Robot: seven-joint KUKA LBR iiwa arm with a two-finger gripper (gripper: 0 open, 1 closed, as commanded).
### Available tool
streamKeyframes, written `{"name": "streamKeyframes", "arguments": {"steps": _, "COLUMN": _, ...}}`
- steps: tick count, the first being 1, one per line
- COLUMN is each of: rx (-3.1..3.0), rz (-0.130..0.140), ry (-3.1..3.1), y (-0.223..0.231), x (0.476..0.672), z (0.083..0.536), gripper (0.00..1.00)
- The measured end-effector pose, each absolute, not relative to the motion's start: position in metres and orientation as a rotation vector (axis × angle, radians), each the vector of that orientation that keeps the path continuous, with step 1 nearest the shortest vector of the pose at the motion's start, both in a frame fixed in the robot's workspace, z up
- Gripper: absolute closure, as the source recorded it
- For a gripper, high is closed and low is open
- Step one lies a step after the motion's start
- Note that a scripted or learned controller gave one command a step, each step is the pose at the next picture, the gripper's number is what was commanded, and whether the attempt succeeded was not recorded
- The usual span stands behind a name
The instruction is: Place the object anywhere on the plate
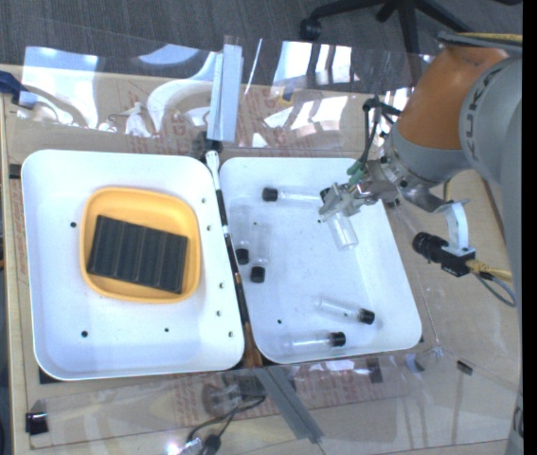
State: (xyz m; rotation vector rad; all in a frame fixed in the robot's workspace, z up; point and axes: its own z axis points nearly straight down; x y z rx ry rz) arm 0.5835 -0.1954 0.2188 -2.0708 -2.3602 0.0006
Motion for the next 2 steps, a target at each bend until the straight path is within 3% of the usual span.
{"name": "streamKeyframes", "arguments": {"steps": 1, "rx": -1.858, "rz": 0.003, "ry": -2.527, "y": -0.131, "x": 0.54, "z": 0.183, "gripper": 1.0}}
{"name": "streamKeyframes", "arguments": {"steps": 2, "rx": -1.638, "rz": 0.001, "ry": -2.68, "y": -0.07, "x": 0.579, "z": 0.192, "gripper": 1.0}}
